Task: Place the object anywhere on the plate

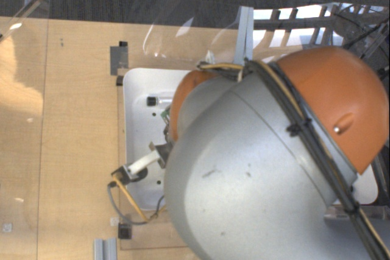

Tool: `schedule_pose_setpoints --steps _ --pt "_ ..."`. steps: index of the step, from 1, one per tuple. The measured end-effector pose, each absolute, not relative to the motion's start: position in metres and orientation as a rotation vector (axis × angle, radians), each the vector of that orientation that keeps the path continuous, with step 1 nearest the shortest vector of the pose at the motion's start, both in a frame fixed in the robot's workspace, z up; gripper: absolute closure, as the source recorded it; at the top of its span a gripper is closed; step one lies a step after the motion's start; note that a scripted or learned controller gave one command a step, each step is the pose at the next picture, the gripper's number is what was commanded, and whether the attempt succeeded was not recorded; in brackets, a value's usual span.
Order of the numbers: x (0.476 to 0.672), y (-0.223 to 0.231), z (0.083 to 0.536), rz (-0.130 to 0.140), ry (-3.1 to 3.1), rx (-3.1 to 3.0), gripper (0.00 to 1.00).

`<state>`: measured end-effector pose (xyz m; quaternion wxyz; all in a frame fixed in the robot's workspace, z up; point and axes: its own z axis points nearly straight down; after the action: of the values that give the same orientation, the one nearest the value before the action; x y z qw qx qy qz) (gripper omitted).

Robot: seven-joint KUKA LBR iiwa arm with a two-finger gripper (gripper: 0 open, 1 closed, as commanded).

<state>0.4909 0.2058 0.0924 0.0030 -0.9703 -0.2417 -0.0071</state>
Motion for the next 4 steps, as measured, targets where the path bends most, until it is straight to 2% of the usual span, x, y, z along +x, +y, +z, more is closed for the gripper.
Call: schedule_pose_setpoints --steps 1,2,3,4 --pt "0.487 0.221 0.138 -0.003 -1.359 -2.832 1.00" --pt "0.490 0.214 0.093 -0.020 -1.466 -2.774 1.00" --pt "0.487 0.171 0.171 -0.005 -1.646 -2.676 1.00" --pt "0.492 0.235 0.157 -0.001 -0.976 -2.985 1.00"
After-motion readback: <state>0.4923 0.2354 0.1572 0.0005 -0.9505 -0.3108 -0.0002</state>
